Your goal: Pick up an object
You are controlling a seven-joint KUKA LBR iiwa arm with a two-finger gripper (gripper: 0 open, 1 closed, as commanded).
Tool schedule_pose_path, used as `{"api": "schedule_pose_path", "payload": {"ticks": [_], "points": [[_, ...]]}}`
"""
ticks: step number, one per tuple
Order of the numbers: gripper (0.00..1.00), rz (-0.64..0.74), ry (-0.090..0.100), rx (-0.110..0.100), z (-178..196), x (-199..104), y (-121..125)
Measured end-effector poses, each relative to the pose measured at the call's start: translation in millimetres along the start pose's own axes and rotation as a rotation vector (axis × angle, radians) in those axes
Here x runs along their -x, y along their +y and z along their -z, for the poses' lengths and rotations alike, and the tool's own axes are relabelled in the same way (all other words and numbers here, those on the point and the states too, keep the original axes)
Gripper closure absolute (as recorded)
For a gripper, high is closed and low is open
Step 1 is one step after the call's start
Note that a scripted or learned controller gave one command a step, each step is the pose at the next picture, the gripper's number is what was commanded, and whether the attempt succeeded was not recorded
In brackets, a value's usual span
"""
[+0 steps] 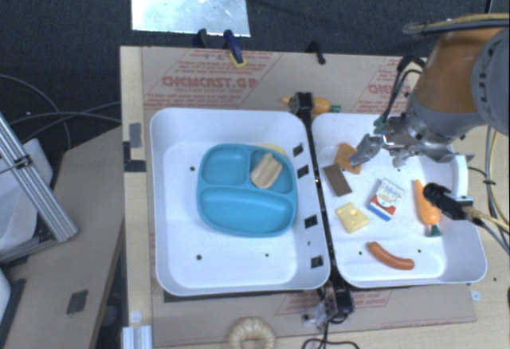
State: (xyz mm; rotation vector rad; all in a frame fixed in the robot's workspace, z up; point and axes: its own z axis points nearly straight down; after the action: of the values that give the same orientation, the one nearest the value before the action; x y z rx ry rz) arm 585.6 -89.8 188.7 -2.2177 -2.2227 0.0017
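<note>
Your gripper (364, 153) over the right bin (470, 260), fingers spread and holding nothing, just beside the cracker (346, 156), cheese (351, 217) nearby

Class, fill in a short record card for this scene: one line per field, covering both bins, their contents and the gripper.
left bin: blue tray with a bread piece
right bin: sausage, cheese, carton, carrot, brown slab, cracker
gripper: over the right bin, near the cracker
held: nothing visibly
</note>
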Motion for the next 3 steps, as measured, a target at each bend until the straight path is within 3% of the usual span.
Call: {"api": "schedule_pose_path", "payload": {"ticks": [2, 3], "points": [[0.0, -0.001, -0.003, 0.008, -95.2, 12.4, -3.1], [0.0, -0.001, 0.0, 0.014, -100.0, 11.2, 1.3]]}}
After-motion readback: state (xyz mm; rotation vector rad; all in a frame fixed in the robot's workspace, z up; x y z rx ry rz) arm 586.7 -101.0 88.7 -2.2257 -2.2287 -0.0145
